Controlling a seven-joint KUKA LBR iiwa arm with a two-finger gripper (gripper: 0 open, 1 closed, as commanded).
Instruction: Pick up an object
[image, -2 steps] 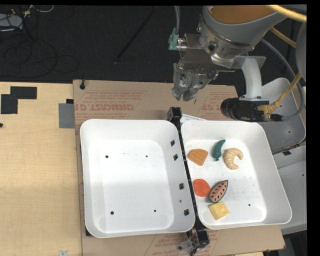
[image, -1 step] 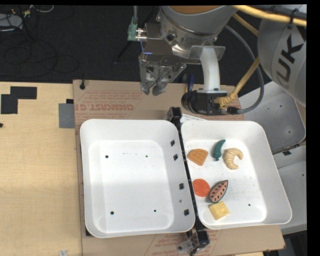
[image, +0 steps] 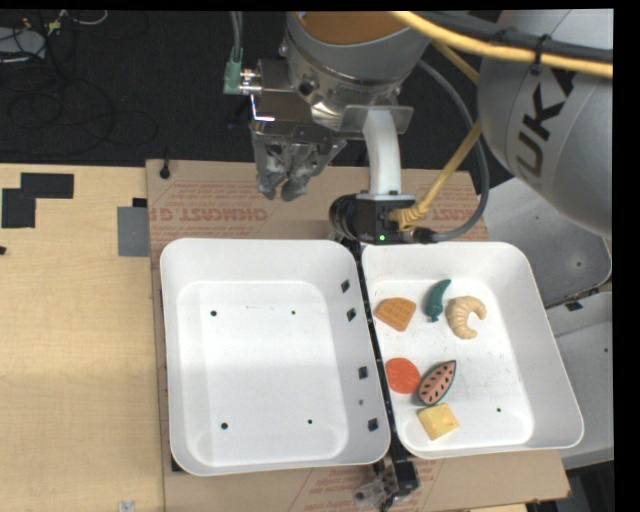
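While gripper (image: 285, 185) hangs w/ fingers together, holding nothing, croissant (image: 465, 315) lies in right bin (image: 545, 300).

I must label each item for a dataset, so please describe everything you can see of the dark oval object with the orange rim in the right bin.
The dark oval object is flat and leaf-shaped, with a dark brown face marked by pale streaks and a thin orange rim. It looks like moulded plastic. It lies tilted, its upper tip pointing up and to the right, on the floor of the right bin. Its lower left edge meets or nearly meets the red round piece; the yellow block lies just below it. The pincer is far from it, above the bins.
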